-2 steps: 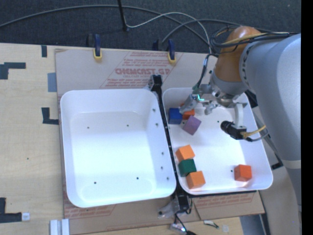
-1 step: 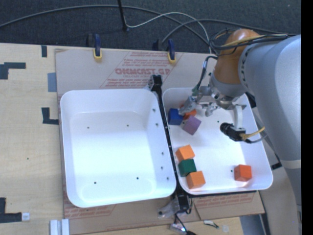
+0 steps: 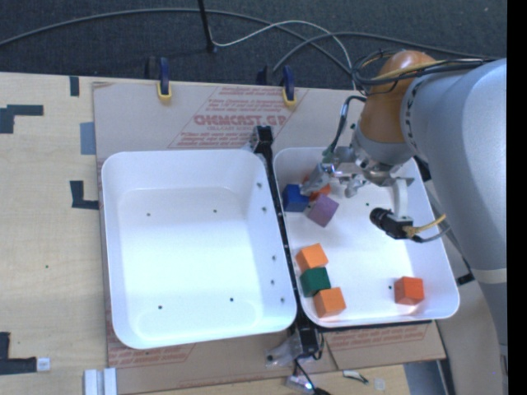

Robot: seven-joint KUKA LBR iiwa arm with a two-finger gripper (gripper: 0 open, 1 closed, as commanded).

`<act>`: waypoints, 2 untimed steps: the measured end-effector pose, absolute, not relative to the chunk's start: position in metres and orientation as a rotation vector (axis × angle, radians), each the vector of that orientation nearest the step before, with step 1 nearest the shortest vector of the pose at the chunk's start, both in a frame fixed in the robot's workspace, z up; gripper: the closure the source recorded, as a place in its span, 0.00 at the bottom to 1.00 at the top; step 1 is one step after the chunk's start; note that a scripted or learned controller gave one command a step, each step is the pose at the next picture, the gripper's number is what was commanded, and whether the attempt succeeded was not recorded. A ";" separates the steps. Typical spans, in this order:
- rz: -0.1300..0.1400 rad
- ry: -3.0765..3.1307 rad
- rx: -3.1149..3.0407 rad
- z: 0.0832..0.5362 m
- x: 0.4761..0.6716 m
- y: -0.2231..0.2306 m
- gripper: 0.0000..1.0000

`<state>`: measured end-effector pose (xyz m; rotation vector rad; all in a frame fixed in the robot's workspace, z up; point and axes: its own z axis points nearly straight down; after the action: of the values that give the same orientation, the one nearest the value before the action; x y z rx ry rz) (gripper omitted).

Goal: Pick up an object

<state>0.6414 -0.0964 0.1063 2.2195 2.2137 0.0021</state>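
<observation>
My gripper (image 3: 334,181) hangs low over the back left part of the right bin (image 3: 436,262). Right beside it lie a blue block (image 3: 294,197) and a purple block (image 3: 322,211), with a small red-orange piece (image 3: 319,192) showing just under the gripper. Whether that piece is held I cannot tell. Toward the bin's front lie an orange block (image 3: 311,257), a green block (image 3: 314,281) and another orange block (image 3: 329,301). A red-orange block (image 3: 408,290) sits at the front right.
The left bin (image 3: 111,220) stands next to the right one, with a black divider (image 3: 276,220) between them. The grey arm (image 3: 469,155) covers the right bin's back right side. Cables (image 3: 247,31) run behind the bench.
</observation>
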 end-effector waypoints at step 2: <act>0.001 2.214 2.220 0.105 0.641 -0.096 0.00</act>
<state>0.6407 -0.0962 0.1054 2.2198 2.2140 0.0007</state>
